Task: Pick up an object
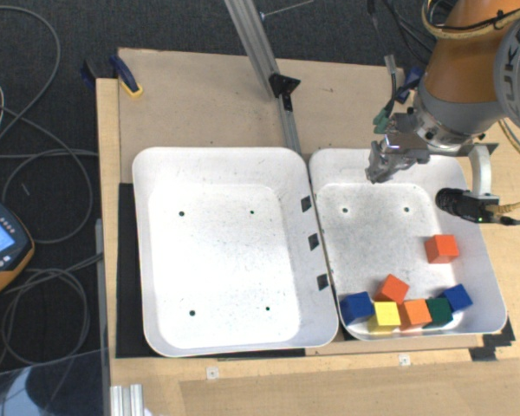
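A dark carpeted floor strewn with black cables is surrounding a pale wooden table (pixel 199 85), which is carrying two shallow white bins side by side. The left bin (pixel 221 250) is lying beside the right bin (pixel 373 211), their inner rims touching along a row of black clips. A slanted metal rail (pixel 260 50) is crossing the table's far side, and a handheld control pendant (pixel 0 241) is resting on the floor at the left edge.

The grey arm with its orange band (pixel 472 37) is reaching in from the right, and the end effector (pixel 384 170) is hanging over the far rim of the right bin, well apart from the blocks; whether its fingers are wide or narrow cannot be told, and nothing is showing between them.

The blocks are gathering in the near part of the right bin: a lone orange block (pixel 441 248) is sitting toward the right wall, while another orange block (pixel 395 287) is resting just behind a row holding a blue block (pixel 357 306), a yellow block (pixel 386 314), an orange one (pixel 414 313), a green block (pixel 438 309) and a second blue block (pixel 457 297).
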`<state>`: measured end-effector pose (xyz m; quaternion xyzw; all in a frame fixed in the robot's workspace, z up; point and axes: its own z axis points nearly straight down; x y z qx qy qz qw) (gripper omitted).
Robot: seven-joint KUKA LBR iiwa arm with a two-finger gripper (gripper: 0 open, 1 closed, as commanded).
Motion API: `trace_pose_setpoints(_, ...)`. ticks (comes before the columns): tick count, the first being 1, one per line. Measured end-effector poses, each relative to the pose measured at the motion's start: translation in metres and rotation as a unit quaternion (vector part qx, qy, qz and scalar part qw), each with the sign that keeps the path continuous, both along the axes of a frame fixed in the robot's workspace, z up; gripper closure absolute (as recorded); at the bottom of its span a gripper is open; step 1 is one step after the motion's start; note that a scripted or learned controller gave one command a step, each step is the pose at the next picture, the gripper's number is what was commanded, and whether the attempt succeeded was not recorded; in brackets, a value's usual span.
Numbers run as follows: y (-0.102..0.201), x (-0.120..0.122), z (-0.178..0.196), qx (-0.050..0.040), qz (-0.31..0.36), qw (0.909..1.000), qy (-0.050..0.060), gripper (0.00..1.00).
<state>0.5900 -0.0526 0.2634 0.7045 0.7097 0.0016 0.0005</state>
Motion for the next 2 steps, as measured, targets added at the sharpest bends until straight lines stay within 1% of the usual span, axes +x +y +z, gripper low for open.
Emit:
trace_pose_setpoints(1, 0.047, 0.006, 0.000, 0.0000, -0.001, 1.0000, 0.000, 1.00)
trace_pose_setpoints(2, 0.100, 0.027, 0.002, 0.0003, 0.000, 1.0000, 0.000, 1.00)
